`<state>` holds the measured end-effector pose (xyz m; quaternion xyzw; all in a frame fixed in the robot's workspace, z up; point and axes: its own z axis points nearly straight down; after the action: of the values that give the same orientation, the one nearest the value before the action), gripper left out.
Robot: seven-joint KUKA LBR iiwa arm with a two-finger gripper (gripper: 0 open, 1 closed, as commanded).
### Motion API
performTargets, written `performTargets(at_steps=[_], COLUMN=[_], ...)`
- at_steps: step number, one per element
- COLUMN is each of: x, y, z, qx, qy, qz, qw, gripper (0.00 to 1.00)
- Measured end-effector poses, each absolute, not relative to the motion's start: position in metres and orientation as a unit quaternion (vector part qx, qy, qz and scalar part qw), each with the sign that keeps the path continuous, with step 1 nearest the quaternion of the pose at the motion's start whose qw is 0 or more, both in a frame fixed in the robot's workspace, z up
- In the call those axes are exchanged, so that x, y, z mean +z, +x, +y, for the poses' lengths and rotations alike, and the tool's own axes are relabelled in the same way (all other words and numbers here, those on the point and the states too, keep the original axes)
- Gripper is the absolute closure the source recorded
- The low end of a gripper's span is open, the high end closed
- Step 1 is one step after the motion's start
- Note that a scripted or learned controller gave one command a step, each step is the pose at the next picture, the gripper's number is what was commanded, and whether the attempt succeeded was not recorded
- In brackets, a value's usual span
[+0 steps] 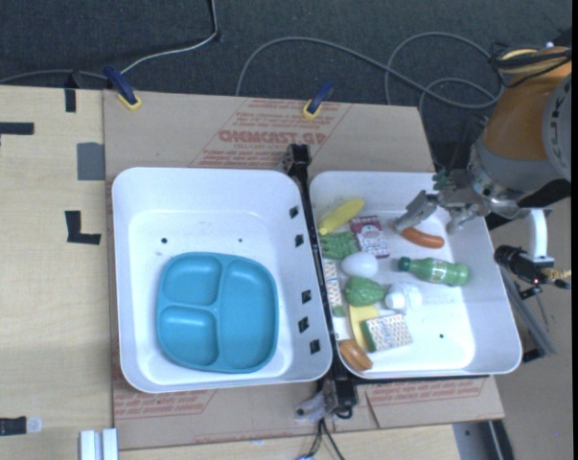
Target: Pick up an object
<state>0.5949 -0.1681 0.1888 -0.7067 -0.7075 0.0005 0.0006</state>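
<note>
My gripper [432,218] hangs over the back right part of the right bin [480,338], fingers spread open with nothing between them. Just below it lies an orange sausage-shaped toy [423,238]. A green bottle [434,272] lies on its side a little nearer the front. Further left in the same bin are a yellow banana-like piece [339,215], a red and white packet [369,235], a white egg [358,264] and green vegetable toys [362,290]. A checkered packet [389,333] sits near the bin's front.
The left bin [145,199] holds a blue divided plate [217,311]. A black divider [308,257] runs between the bins. Cables [432,75] trail across the dark floor behind the bench. A black fitting [523,262] sticks out at the right bin's edge.
</note>
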Motion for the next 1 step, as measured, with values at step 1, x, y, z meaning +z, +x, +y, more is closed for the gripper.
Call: performTargets(at_steps=[1], x=[0.0865], y=[0.6401], z=[-0.1292], qx=[-0.0013], qy=[-0.706], qz=[-0.708], qw=[-0.002], gripper=[0.00])
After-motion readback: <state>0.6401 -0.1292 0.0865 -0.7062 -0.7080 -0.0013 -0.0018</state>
